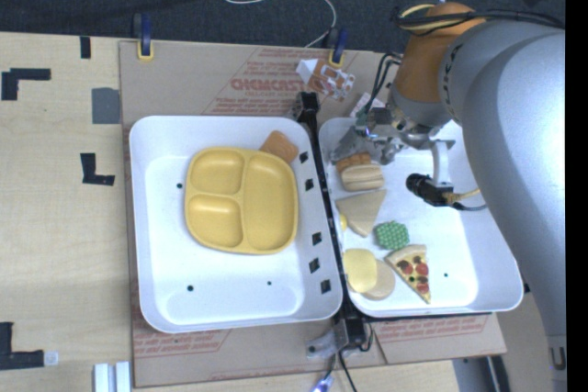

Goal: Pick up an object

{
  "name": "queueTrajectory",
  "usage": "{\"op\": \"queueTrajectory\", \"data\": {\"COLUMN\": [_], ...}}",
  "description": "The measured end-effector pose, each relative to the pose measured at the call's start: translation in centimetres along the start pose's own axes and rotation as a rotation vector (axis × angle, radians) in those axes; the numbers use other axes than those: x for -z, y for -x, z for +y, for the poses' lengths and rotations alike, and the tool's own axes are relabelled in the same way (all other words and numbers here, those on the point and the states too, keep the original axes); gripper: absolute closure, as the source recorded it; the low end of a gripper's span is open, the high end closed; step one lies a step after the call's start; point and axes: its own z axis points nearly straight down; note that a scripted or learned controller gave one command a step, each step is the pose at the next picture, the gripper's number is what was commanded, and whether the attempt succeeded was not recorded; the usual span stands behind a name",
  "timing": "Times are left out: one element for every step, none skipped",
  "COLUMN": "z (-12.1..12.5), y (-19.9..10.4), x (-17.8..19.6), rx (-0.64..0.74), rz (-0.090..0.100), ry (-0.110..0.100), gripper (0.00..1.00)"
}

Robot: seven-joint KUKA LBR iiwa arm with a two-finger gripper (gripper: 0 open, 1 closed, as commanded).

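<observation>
Arm: the big grey arm with the orange band (424,64) is reaching in from the right and hanging over the far part of the right bin.
End effector: the end effector (375,140) is sitting low at the far left corner of the shallow white right bin (491,275), just above the bun; whether it is open or closed, I cannot tell from up here, and nothing is visibly held in it.
Bun: the tan toy hot-dog bun (359,173) is lying right under the metal tip, touching or nearly touching it.
Cheese: the pale yellow cheese wedge (361,211) is lying just near of the bun.
Green piece: the small green knobbly toy (392,234) is resting to the right of the wedge.
Pizza: the toy pizza slice with red dots (411,271) is lying near the front of the bin, point facing near.
Round piece: the pale yellow round disc (364,272) is sitting just left of the pizza slice.
Left bin: the shallow white left bin (152,225) is carrying the yellow three-compartment plastic plate (243,200), with a small brown wedge-shaped toy (279,145) peeking out at its far right edge.
Desk: the cardboard-covered desk (184,78) is bearing both bins side by side.
</observation>
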Motion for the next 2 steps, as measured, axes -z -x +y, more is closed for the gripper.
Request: {"op": "queueTrajectory", "data": {"z": [0.0,-5.3], "y": [-0.1,-5.4], "x": [1.0,10.6], "rx": [0.001,0.004], "rz": [0.0,0.002], "ry": [-0.001,0.007], "gripper": [1.0,1.0]}}
